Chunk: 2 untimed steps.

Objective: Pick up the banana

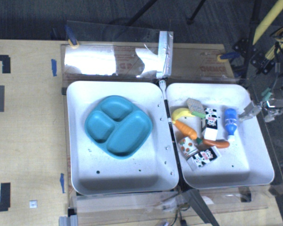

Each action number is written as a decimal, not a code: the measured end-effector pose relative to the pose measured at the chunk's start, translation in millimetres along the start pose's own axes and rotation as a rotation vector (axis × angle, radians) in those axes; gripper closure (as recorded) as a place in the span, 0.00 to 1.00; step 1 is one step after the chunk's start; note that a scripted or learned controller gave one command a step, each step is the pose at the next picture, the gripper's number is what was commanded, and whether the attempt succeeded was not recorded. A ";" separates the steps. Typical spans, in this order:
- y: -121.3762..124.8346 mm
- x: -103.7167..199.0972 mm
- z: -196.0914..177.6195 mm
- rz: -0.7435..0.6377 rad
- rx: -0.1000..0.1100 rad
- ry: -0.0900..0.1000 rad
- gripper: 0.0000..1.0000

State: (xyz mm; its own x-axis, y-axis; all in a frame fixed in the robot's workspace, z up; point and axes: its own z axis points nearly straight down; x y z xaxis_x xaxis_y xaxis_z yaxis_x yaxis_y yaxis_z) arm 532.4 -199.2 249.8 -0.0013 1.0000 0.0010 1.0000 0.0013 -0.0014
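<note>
- Both white bins sat side by side on the bench; the left bin (pixel 80 173) lay nearest the camera's lower edge, and the right bin (pixel 254 171), taken as the landmark, sat touching it along the shared wall.
- Inside the left bin, well apart from the landmark bin's contents, lay a blue divided plate (pixel 118 126).
- At the landmark bin's right rim hung the gripper (pixel 254 108), near its upper corner; whether it was spread or pressed together could not be told, and nothing could be seen pinched in it.
- Against the landmark bin's left wall, in its upper half, lay the banana (pixel 180 113), partly covered.
- Just below it, touching it, a carrot (pixel 186 129) lay at a slant.
- Beside the banana, toward the bin's middle, sat a grey sponge-like piece (pixel 195 106) and a cow-patterned carton (pixel 210 119).
- Nearer the gripper stood a blue bottle (pixel 230 120).
- Judgement: the reach was not yet begun. A good grasp would likely come straight down on the banana's exposed yellow top, clear of the wall, with the carrot the likeliest thing to be nudged or caught by mistake.
</note>
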 end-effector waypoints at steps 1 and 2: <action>-19.4 -24.6 -41.2 0.029 -0.004 -0.003 0.00; -19.4 -24.6 -41.2 0.029 -0.004 -0.003 0.00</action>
